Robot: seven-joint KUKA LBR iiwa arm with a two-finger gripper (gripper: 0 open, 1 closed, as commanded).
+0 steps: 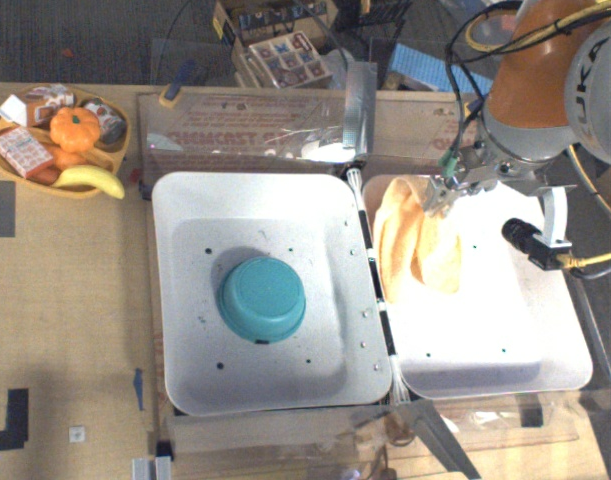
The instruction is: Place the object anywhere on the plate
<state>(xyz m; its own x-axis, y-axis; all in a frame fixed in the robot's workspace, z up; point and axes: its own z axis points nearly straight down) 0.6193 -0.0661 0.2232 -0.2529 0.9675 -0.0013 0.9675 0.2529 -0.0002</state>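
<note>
A round teal plate (262, 298) lies in the middle of the left white bin (185, 218). A yellow cloth (417, 243) is in the right white bin (505, 328), against its left wall. The cloth is bunched into long folds that run up toward my gripper (437, 198). The gripper comes down from the upper right onto the cloth's top edge and is shut on a pinch of the fabric. The grey and orange arm (545, 58) hides the bin's far right corner.
A black part with a yellow cable (533, 243) hangs over the right bin's right side. A bowl of toy fruit (60, 148) sits on the bench at the far left. A cardboard wall (255, 128) with plastic film runs behind the bins.
</note>
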